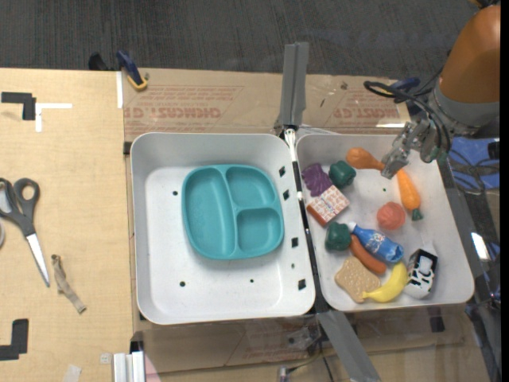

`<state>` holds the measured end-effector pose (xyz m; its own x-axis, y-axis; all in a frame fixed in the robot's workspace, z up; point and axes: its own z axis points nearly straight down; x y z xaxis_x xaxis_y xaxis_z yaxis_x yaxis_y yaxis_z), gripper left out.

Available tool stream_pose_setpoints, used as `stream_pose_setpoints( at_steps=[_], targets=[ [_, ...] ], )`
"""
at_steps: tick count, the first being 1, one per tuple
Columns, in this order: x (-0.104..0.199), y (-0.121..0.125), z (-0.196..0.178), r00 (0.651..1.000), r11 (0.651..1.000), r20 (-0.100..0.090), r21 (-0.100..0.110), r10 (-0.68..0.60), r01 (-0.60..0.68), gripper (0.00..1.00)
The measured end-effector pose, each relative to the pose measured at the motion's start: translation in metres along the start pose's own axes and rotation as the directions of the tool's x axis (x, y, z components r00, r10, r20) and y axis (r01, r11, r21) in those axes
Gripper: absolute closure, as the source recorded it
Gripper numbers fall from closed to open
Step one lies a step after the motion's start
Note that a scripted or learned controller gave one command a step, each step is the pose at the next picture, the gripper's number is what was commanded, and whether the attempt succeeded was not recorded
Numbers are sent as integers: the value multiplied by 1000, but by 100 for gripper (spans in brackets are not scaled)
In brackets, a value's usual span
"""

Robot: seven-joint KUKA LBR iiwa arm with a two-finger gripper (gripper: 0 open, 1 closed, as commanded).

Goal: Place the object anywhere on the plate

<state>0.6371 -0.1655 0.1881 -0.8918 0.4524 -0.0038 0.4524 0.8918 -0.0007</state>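
We see the teal plate (233,211) with three compartments in the middle of the left bin (151,293), nothing on it. The right bin (453,213) carries all the toys. The gripper (395,164) hangs over the right bin's far edge, near the far right corner; we cannot tell how it is set, and nothing shows in it. Just beside its tip, toward the left, lies an orange piece (363,159); a carrot (408,190) lies just right of the tip, near the right edge. A red ball (390,215) sits mid-bin. Along the left edge: purple grapes (316,178), a dark green piece (343,172), a checkered box (328,205), another green piece (338,235). Toward the near edge: a blue bottle (378,243) touching a hot dog (367,255), a bread slice (351,278), a banana (387,286), and a black-and-white item (421,273) in the near right corner. Scissors (24,221) lie on the bench (64,173) near its left edge.
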Motion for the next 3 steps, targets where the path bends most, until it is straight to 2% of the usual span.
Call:
stream_pose_setpoints(
  at_steps=[1, 2, 3],
  targets=[
    [14, 47, -63, 982, 982, 1, -2, -187, 187, 100],
    [-1, 11, -183, 911, 911, 2, -2, -412, 412, 100],
    [-25, -51, -113, 579, 579, 2, -3, -815, 815, 100]
  ],
)
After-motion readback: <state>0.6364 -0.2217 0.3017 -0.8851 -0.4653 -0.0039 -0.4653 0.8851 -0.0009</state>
